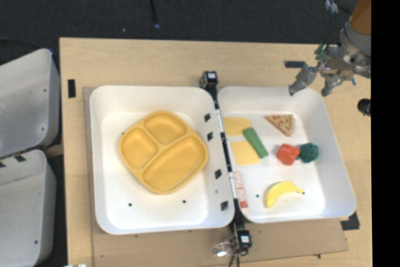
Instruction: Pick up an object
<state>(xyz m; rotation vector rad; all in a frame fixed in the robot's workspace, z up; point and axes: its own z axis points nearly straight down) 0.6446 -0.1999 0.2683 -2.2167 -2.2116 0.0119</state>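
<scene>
Approach stage: my pincer [314, 82] hangs above the far rim of the right bin [334, 153], fingers spread and holding nothing. The candidates lie below: a textured pizza wedge [280, 123], a glossy red pepper [287, 154], a knobbly green broccoli [309, 151] and a smooth curved banana [282, 193]. Next, I judge, it must descend over one.
</scene>
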